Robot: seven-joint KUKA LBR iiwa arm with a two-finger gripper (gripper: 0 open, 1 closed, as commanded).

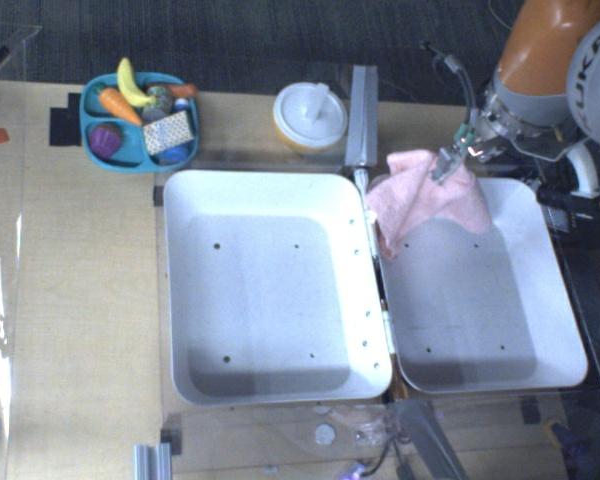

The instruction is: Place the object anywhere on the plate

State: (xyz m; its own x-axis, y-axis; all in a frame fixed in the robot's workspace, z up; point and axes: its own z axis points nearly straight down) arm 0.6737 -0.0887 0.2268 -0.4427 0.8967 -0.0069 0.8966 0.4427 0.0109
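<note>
On wooden bench (70, 318), two white bins (260, 278), dark carpet (230, 8) behind

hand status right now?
Hand: at the top edge of the crumpled pink cloth over the right white bin's far corner; grip state cannot be told.

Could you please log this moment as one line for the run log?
gripper: at pink cloth | cloth: draped over right bin's far-left corner | plate: behind bins
</note>
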